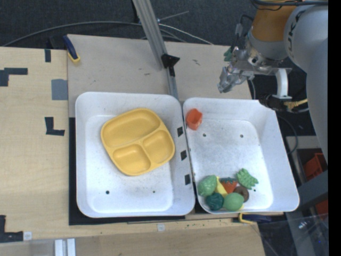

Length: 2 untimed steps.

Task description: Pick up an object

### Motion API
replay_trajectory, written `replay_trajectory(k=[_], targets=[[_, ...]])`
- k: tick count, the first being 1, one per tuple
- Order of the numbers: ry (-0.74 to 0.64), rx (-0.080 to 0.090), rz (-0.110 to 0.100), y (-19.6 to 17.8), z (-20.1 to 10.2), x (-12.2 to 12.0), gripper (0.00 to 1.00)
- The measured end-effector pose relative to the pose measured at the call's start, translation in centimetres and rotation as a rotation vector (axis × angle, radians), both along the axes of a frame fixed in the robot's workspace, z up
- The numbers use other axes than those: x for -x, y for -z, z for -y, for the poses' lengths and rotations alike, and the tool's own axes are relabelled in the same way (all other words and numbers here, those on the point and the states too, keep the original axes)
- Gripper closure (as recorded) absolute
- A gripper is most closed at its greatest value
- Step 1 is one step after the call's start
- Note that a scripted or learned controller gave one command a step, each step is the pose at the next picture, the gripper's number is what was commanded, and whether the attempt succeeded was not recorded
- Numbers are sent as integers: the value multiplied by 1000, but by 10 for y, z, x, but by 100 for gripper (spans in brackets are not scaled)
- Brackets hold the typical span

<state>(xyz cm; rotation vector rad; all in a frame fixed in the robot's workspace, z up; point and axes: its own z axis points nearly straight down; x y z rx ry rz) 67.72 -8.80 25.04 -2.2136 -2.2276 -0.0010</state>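
Note:
My gripper (227, 84) hangs above the far edge of the right bin (266, 143), up high and away from the objects. An orange block (194, 118) lies in the right bin's far left corner. A cluster of small toy foods (226, 189), green, dark teal, red, yellow and brown, sits at the bin's near edge. A green leafy piece (247, 178) lies at the cluster's right. Nothing shows between the gripper's fingers.
The left bin (88, 159) holds a yellow divided plate (137, 141). A grey metal pole (152, 25) slants down to the gap between the bins at the back. Cables trail across the dark floor behind the bench.

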Motion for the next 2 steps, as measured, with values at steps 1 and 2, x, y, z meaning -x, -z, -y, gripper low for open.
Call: replay_trajectory(k=[1, 2], targets=[[1, 0, -3, 14, -46, 9, 100], [0, 1, -3, 27, -100, 20, 100]])
